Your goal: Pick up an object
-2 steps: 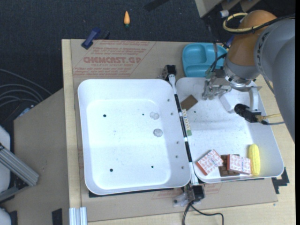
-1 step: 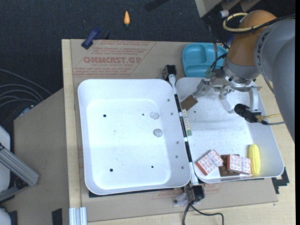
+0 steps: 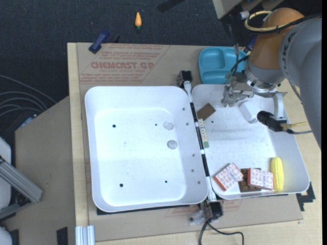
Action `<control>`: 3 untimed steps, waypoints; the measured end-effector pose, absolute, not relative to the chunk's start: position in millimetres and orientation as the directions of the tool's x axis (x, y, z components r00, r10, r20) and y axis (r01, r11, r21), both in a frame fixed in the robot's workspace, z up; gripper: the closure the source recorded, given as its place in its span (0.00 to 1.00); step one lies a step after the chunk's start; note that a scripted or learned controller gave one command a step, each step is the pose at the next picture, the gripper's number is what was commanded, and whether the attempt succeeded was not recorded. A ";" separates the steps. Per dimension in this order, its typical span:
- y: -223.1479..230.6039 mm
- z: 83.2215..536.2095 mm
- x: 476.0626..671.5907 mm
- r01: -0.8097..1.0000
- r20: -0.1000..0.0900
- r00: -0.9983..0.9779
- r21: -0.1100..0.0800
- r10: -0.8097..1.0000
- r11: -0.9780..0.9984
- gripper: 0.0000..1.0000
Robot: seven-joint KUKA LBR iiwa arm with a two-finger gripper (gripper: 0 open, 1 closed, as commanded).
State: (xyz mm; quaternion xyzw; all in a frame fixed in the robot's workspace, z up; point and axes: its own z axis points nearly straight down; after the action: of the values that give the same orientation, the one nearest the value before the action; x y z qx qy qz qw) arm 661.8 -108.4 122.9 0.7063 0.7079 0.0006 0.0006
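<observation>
My gripper point(image 3: 234, 97) hangs over the far end of the right bin point(image 3: 291, 152), just right of the divider between the bins. A small brown card point(image 3: 206, 111) lies on the bin floor a little to its left, apart from it. At the near end of the same bin lie two red-and-white patterned boxes point(image 3: 228, 176) point(image 3: 261, 178), a dark brown piece point(image 3: 244, 187) between them, and a yellow corn cob point(image 3: 276, 173) against the right wall. Nothing shows in the gripper.
The left bin point(image 3: 97, 137) holds two small clear discs point(image 3: 168, 126) point(image 3: 172, 145). A blue dish point(image 3: 217, 65) sits on the bench behind the right bin, close to the wrist. A blue clip point(image 3: 98, 42) and an orange bit point(image 3: 138, 19) lie further back.
</observation>
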 end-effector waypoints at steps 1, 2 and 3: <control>-108.4 122.7 661.7 1.000 0.000 -0.002 0.001 1.000 0.002 0.00; -108.2 133.2 662.3 1.000 -0.001 -0.003 0.004 1.000 0.003 1.00; -108.2 133.0 662.2 1.000 0.000 -0.003 0.003 1.000 0.003 0.00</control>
State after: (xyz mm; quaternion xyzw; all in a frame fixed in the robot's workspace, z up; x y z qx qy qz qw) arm 662.2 -108.2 133.0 0.7061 0.7081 0.0010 0.0014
